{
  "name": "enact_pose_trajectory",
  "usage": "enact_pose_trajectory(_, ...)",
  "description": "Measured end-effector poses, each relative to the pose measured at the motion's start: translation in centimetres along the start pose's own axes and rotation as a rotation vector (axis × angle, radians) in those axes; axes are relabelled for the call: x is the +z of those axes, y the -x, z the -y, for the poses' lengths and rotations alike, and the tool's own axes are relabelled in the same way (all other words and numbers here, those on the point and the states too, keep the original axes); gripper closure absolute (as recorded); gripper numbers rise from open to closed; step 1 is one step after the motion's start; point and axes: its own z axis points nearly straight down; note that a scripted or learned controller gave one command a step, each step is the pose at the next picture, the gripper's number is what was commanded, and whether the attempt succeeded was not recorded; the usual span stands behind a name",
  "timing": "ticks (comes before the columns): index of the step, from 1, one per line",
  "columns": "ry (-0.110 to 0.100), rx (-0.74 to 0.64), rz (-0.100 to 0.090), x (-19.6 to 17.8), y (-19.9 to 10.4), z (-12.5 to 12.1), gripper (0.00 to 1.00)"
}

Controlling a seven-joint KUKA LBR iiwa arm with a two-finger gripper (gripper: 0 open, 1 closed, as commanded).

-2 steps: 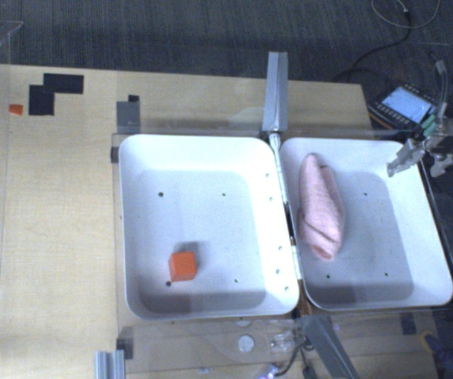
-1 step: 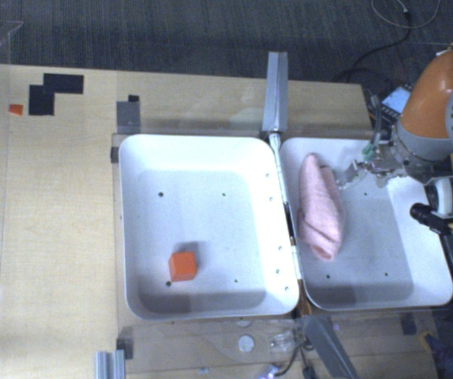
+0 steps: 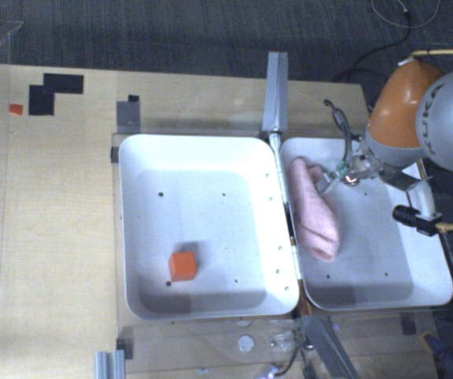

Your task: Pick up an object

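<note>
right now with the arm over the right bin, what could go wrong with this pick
The gripper sits at the upper edge of the pink cloth roll, not over its middle, so a grasp there may catch only a fold and slip off. The roll lies against the divider wall between the bins, leaving little room for a finger on that side. The orange block in the left bin is far from the arm.

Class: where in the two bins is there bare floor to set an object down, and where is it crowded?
Left bin: bare apart from the orange block near its front. Right bin: bare front-right floor; crowded at the back, where the gripper meets the pink cloth.
</note>
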Motion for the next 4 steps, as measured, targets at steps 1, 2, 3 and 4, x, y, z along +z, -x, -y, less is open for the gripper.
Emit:
enact_pose_trajectory(1,0.003,-0.125,0.004,-0.1,-2.9,0.6,0.0)
enact_pose_trajectory(2,0.005,-0.185,0.004,-0.2,-4.4,4.3,0.0)
enact_pose_trajectory(3,0.005,-0.185,0.004,-0.2,-4.4,4.3,0.0)
enact_pose_trajectory(4,0.005,-0.185,0.004,-0.2,-4.4,4.3,0.0)
